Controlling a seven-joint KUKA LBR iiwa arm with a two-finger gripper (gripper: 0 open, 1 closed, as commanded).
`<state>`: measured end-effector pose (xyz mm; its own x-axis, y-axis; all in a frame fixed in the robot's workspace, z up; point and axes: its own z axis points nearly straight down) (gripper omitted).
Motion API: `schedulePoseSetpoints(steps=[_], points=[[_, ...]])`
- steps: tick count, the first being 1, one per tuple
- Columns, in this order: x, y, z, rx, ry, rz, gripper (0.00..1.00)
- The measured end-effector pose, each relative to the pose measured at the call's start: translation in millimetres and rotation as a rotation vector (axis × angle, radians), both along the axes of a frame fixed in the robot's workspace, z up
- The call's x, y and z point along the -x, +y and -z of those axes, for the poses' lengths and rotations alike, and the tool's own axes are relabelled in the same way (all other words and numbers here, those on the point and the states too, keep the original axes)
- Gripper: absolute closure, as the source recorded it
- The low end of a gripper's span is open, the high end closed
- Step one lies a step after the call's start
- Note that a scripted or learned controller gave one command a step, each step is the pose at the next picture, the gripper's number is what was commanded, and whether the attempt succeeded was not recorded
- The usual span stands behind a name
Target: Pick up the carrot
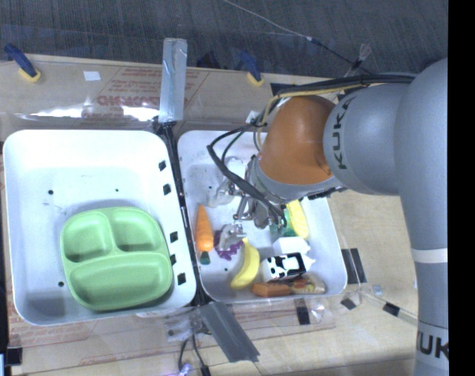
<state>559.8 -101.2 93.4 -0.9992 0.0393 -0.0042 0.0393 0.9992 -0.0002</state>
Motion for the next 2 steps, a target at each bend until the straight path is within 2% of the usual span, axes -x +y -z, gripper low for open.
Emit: schedulePoseSetpoints(steps=[1,2], points=[[23.0,6.1,0.2,-0.001,0.002,0.12,0.0],[-49.3,10.8,-54.6,0.0,-0.003,0.104,0.0]])
